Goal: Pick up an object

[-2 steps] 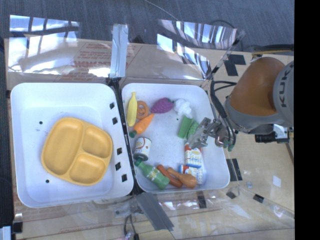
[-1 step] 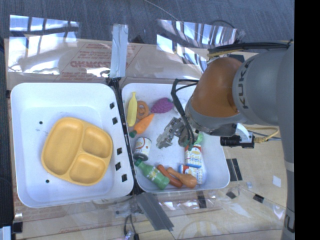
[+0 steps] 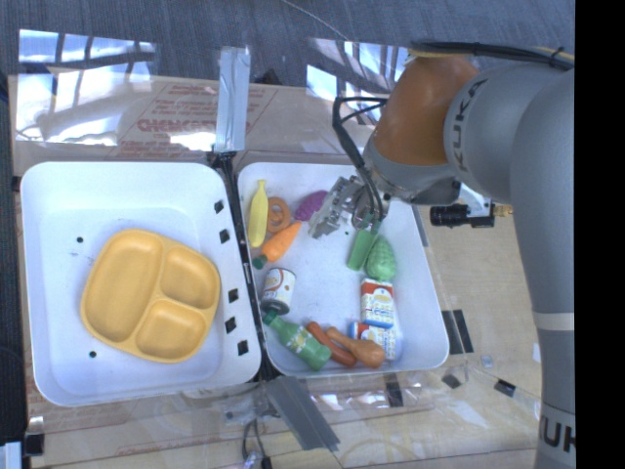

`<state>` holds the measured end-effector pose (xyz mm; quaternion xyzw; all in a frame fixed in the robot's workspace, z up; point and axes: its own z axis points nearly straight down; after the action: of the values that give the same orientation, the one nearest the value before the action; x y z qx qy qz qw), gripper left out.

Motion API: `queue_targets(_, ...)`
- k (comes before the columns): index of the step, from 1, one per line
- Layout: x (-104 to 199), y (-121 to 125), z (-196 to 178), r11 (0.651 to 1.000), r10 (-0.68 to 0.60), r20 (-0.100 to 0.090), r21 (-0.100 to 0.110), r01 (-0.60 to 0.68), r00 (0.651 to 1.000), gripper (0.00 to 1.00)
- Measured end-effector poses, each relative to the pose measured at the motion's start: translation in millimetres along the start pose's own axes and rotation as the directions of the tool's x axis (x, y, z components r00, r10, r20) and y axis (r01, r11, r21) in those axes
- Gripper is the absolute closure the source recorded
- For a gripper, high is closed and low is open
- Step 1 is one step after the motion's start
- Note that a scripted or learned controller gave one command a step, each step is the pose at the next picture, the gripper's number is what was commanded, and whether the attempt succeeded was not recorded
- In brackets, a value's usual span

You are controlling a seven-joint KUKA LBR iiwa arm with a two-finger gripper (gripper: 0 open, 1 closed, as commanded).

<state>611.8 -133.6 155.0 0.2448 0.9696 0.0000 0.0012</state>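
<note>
Toys lay loose in the right bin (image 3: pixel 430 291): smooth yellow banana (image 3: pixel 258 213), carrot (image 3: pixel 280 241), green bottle (image 3: pixel 298 341). Hand (image 3: pixel 344 210) hovered above; grip state undeterminable.

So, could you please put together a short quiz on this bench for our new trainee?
1. True or false: the yellow divided tray lies in the left bin.
2. Which item lies nearest the gripper? A) green bottle B) purple toy C) tin can
3. Fill in: the banana lies along the right bin's ____ wall.

Key: 1 true; 2 B; 3 left.
</note>
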Motion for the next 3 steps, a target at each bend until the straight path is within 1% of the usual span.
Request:
queue_targets(1,0,0,0,1.0,0.0,-0.001,0.0,0.0,1.0,0.0)
queue_targets(2,5,-83,44,1.0,0.001,-0.005,0.003,-0.001,1.0,0.0)
queue_targets(3,39,-93,62,0.997,0.082,0.0,-0.001,-0.082,0.997,0.0)
